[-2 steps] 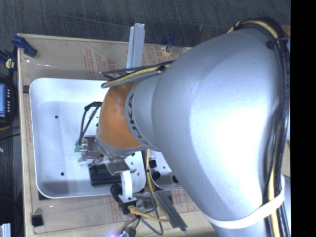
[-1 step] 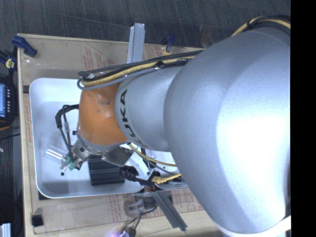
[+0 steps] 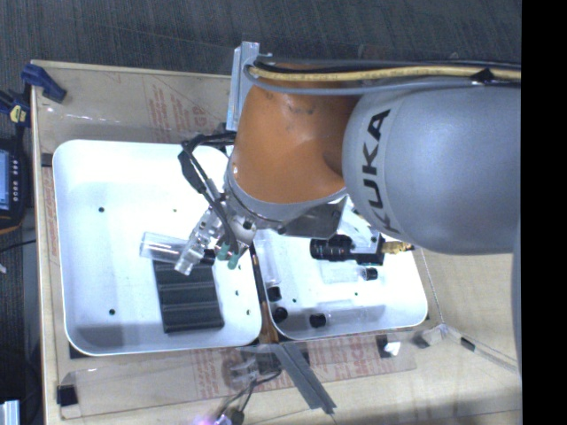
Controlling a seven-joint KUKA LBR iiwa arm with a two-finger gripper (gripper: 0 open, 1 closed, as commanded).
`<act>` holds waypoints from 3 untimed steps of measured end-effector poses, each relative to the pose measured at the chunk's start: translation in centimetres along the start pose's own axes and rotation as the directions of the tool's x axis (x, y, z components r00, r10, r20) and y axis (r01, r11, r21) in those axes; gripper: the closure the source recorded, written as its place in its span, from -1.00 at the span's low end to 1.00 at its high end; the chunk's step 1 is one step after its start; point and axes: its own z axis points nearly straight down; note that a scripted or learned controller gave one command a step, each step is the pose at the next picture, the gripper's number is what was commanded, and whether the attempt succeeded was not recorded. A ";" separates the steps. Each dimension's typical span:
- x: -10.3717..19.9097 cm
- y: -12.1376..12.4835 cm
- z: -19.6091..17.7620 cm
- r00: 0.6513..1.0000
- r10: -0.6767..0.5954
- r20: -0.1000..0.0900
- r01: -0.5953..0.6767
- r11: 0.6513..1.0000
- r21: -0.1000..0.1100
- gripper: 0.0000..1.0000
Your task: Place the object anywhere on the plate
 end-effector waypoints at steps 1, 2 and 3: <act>2.8 3.8 13.4 0.976 0.216 -0.006 -0.216 0.976 0.009 1.00; 4.0 5.9 -0.7 0.931 0.366 -0.003 -0.366 0.931 0.003 1.00; 5.1 7.5 -2.7 0.732 0.681 -0.001 -0.681 0.732 0.007 1.00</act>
